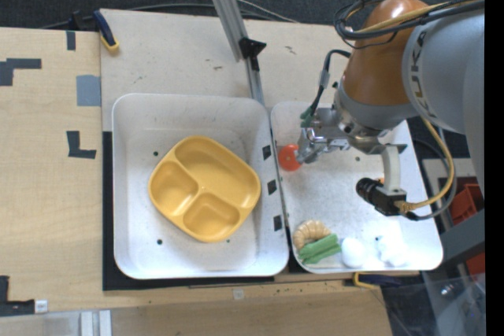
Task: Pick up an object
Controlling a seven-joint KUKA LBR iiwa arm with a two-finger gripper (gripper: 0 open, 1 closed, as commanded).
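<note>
Right bin (pixel 409 244): end effector (pixel 303 147), grip state unclear, beside red object (pixel 288 159); green toy (pixel 319 249) near.

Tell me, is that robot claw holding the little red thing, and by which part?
It cannot be told. The gripper sits right at the small red-orange object in the right bin, but its fingers' grip is hidden.

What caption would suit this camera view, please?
KUKA gripper beside a small red object in the right bin; yellow divided plate left.
</note>
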